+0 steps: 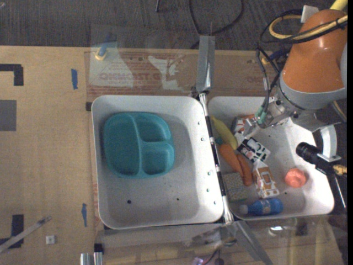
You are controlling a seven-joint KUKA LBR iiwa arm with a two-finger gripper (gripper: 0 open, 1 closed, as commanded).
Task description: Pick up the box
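Observation:
In the right bin (317,203), a small white and orange box (265,182) lies near the front. A black and white patterned box (253,148) lies tilted just behind it, and a red and white packet (241,125) sits further back. My gripper (263,118) hangs low over the back of this bin, right beside the red and white packet and just above the patterned box. The grey arm with its orange band (317,54) comes in from the upper right and hides the bin's back right corner.
The right bin also holds a yellow banana (223,132), an orange carrot (234,159), a blue bottle (263,207) at the front and a red-orange round object (296,177). A teal divided plate (138,143) lies in the left bin (160,203). Cables hang by the arm.

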